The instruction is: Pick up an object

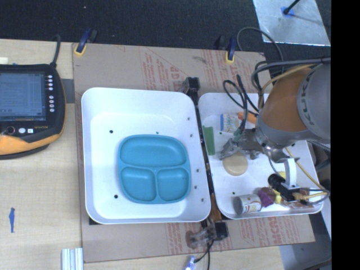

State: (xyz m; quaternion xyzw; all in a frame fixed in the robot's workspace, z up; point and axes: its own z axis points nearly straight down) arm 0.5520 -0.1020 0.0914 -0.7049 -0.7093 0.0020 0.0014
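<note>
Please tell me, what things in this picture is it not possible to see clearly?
- Pincer: the arm above covers most of it, so its fingers' state cannot be told.
- Right bin: the arm hides its far right part.
- Tube: partly behind cables; label too small to read.
- Cluttered items at the near right corner: overlapping, too small to identify.
- Pendant: cut off by the left edge; screen text unreadable.
</note>
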